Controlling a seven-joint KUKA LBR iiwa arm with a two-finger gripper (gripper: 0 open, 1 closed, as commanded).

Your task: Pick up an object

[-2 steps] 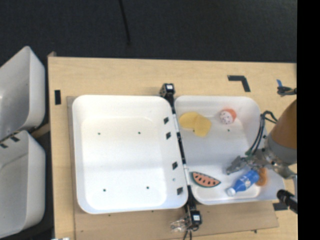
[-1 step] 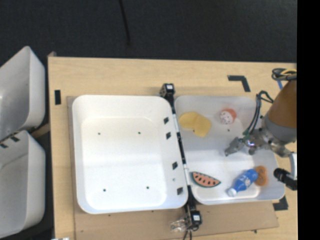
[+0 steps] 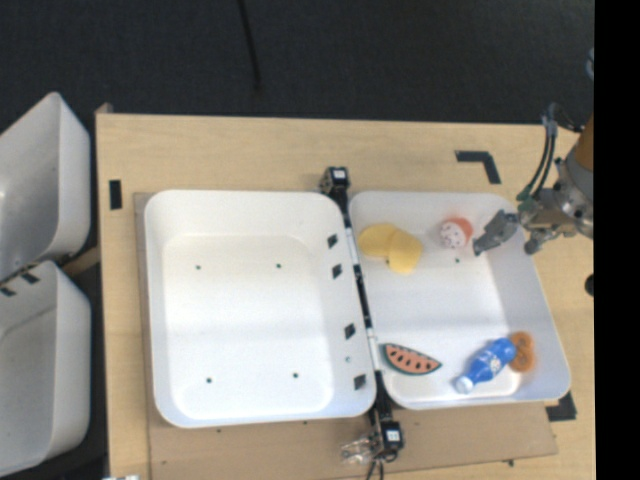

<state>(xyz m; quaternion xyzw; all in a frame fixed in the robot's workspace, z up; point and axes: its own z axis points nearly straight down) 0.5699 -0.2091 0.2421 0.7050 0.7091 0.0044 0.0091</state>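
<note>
Nearest, along right bin's (image 3: 540,308) near edge: watermelon slice (image 3: 411,359), blue bottle (image 3: 486,362), orange piece (image 3: 522,351). Nothing lifted yet; fingers (image 3: 493,233) apart, empty, at far right corner beside small ball (image 3: 454,232). Grasp and lift remaining.

Just two white bins (image 3: 160,268) side by side on a tan wooden bench (image 3: 250,153), dark floor (image 3: 350,38) behind.
</note>
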